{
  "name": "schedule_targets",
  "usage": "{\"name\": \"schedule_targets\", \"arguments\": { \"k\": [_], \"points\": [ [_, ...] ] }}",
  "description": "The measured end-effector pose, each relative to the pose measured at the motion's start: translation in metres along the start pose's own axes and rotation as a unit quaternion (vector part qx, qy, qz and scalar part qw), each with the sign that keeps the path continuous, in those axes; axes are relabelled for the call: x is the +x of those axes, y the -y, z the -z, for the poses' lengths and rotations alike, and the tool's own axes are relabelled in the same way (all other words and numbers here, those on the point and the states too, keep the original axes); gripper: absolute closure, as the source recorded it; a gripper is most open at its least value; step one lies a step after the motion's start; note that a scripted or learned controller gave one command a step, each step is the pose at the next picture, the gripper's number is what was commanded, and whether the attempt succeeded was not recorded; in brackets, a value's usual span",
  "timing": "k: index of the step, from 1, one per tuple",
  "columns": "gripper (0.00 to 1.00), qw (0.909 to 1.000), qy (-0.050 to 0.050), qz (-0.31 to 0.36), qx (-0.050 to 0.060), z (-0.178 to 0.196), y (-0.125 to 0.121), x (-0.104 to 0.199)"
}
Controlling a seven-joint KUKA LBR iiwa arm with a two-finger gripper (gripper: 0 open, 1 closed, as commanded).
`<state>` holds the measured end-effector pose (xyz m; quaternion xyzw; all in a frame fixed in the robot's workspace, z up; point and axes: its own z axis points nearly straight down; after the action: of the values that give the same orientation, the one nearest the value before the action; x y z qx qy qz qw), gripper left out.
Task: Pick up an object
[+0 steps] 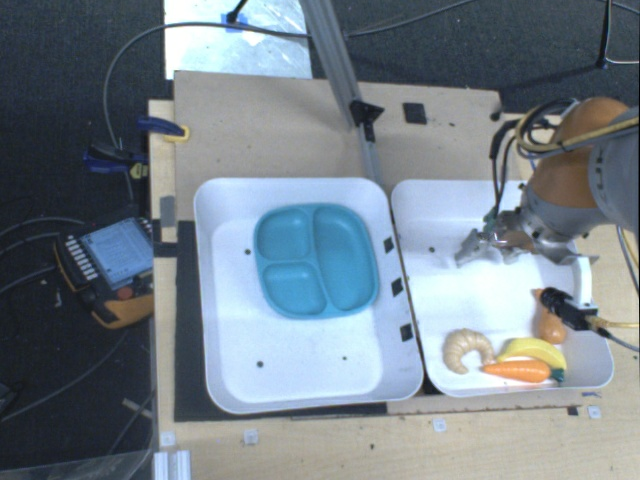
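The gripper (480, 246) was seen in the far part of the right bin (430, 208), w/ its grey fingers (468, 252) pointed left and down toward the white floor; nothing was visible between them, and whether they were spread or closed could not be told at this res. No object lay under the tips, just bare bin floor, so the pose was judged an approach or a hover, not a grasp. Behind the fingers the wrist was angled in from the right, w/ the orange band (590, 118) above it and black cables looped round the far side, prob. routed there to be kept out of the bins. A black-and-white fitting (575, 303) hung from the arm over the right rim, near the toys. The pickable items were clustered along the near edge of the right bin, well apart from the fingertips: a pale tan croissant (468, 349), curled and ridged; just right of it a yellow banana (533, 350); an orange carrot (517, 371) w/ a green end lying in front, touching or almost touching the banana; and a small orange-brown piece (549, 325) farther right, partly hidden, type not clear. The cluster was judged to have been left where it slid, against the near wall. In the left bin (230, 368) a blue divided plate (316, 260) had been set, three compartments, none holding anything.
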<state>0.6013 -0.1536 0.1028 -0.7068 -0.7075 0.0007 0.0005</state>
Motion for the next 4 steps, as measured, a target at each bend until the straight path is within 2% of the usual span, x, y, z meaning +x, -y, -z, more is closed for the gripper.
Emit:
{"name": "schedule_targets", "arguments": {
  "k": [1,2,3,4],
  "points": [
    [0.0,1.0,0.0,0.0,-0.003,-0.017,-0.002,0.0],
    [1.0,1.0,0.001,0.0,-0.006,-0.004,-0.004,0.0],
    [1.0,1.0,0.001,-0.001,-0.004,0.052,-0.001,-0.01],
    [1.0,1.0,0.001,0.003,-0.005,0.114,-0.008,-0.004]
  ]
}}
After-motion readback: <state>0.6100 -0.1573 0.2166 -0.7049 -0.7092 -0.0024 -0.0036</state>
